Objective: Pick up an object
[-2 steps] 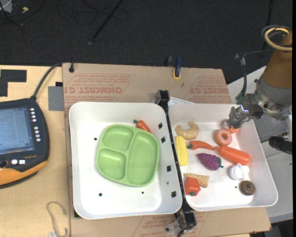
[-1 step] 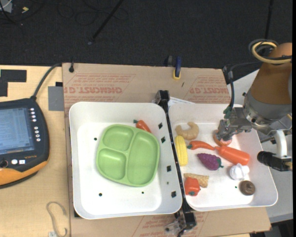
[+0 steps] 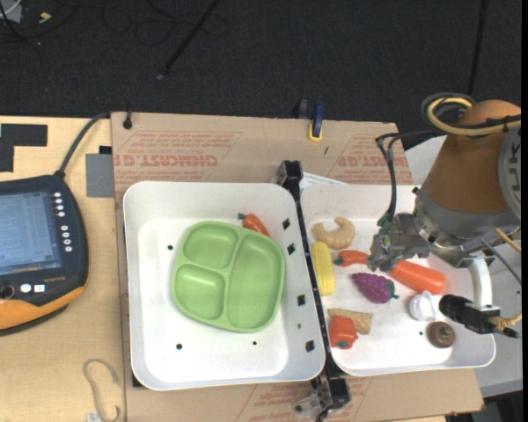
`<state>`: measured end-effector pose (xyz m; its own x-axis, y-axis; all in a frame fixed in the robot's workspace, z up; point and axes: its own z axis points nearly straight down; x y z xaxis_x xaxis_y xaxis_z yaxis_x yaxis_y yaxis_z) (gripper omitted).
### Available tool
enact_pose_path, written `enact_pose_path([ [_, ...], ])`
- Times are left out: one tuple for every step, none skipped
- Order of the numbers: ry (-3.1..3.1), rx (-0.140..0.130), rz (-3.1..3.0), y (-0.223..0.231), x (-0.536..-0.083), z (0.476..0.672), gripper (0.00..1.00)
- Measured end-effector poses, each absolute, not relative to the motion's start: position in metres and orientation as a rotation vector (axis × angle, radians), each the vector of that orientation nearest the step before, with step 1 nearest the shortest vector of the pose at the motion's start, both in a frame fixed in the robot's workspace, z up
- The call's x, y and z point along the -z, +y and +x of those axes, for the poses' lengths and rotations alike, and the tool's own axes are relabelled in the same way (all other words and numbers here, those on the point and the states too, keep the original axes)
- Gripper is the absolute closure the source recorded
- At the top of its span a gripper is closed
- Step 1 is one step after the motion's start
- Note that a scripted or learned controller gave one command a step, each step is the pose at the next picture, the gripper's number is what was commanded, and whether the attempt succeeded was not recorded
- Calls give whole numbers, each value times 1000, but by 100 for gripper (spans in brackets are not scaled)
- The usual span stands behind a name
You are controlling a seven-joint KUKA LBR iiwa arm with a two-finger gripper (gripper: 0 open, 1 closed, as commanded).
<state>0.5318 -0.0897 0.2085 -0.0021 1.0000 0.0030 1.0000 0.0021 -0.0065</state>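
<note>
My gripper (image 3: 385, 253) hangs low over the middle of the right bin (image 3: 475, 354), under the grey and orange arm (image 3: 466, 174). Right beside it lie a small red chili (image 3: 355, 258), an orange carrot (image 3: 418, 276) and a purple grape bunch (image 3: 374, 287). A yellow corn cob (image 3: 322, 266) and a tan croissant (image 3: 336, 232) rest to its left. Nearer the front are a red pepper (image 3: 342, 331), a cracker (image 3: 362, 320), a white piece (image 3: 420, 306) and a brown ring (image 3: 440, 333). I see nothing held.
The left bin (image 3: 145, 323) holds a green divided plate (image 3: 229, 275) and an orange-red toy (image 3: 255, 224) at its far edge. A black divider (image 3: 304, 271) separates the bins. A teach pendant (image 3: 26, 249) lies at the far left.
</note>
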Motion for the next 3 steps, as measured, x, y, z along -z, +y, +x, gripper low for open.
enact_pose_path([
  [-2220,-2,-2217,-50,-231,502,100],
  [-2219,-4,-2216,-27,-236,484,100],
  [-2219,-6,-2217,-25,-220,479,100],
])
